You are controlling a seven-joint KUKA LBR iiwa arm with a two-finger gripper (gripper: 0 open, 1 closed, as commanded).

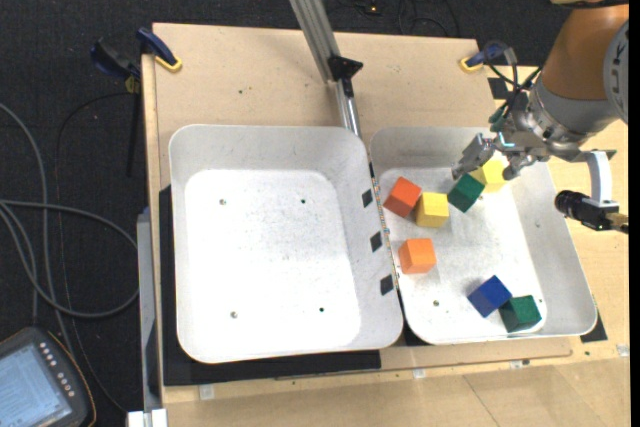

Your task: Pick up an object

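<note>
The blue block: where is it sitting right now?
The blue block lies in the right bin, near its front edge, touching a green block on its right, with an orange block further left.

The wide floor of the shallow white left bin (pixel 265 245) lies open. In the shallow white right bin (pixel 560 260), a tilted orange cube (pixel 402 196), a small yellow cube (pixel 433 209) and a dark green cube (pixel 465 192) crowd the upper part. A second orange cube (pixel 417 255) sits near the dividing wall. A blue cube (pixel 489 295) touches another green cube (pixel 520 313) in the lower corner; bare floor lies between the groups.
</note>
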